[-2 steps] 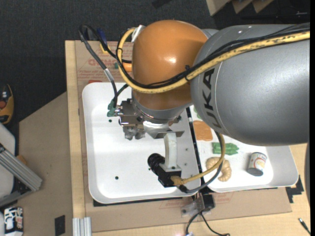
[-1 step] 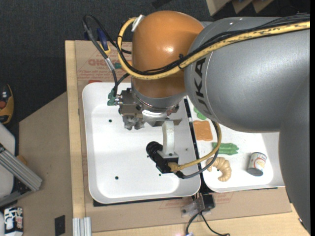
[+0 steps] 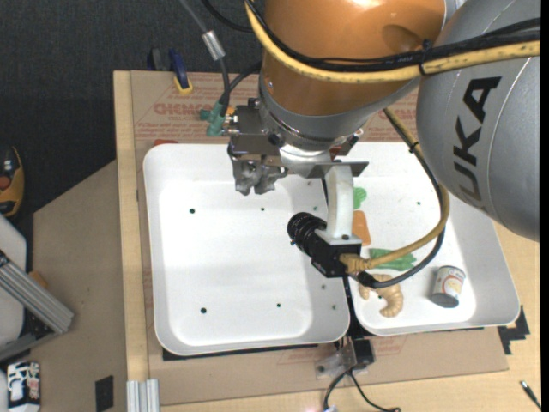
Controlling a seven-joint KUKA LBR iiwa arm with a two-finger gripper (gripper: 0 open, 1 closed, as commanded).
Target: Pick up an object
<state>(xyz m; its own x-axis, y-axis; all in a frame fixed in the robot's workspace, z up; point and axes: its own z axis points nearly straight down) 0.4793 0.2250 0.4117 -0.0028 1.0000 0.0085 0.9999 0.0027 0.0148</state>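
Note:
My gripper [image 3: 256, 177] hangs over the back part of the left white bin [image 3: 232, 273], near its far rim, under the big orange band of the arm. Nothing shows in it. The loose objects lie in the right bin [image 3: 485, 260]: a small grey can [image 3: 446, 285] on its side near the front, a tan curved piece [image 3: 390, 299] at the front left corner, an orange piece [image 3: 362, 227] and a green piece [image 3: 358, 196] by the wall between the bins. The arm hides much of the right bin's back.
A white bracket [image 3: 340, 204] and a black cable fitting [image 3: 315, 243] hang from the arm over the wall between the bins. A yellow hose [image 3: 410, 251] loops above the right bin. The bins rest on a brown board [image 3: 129, 230].

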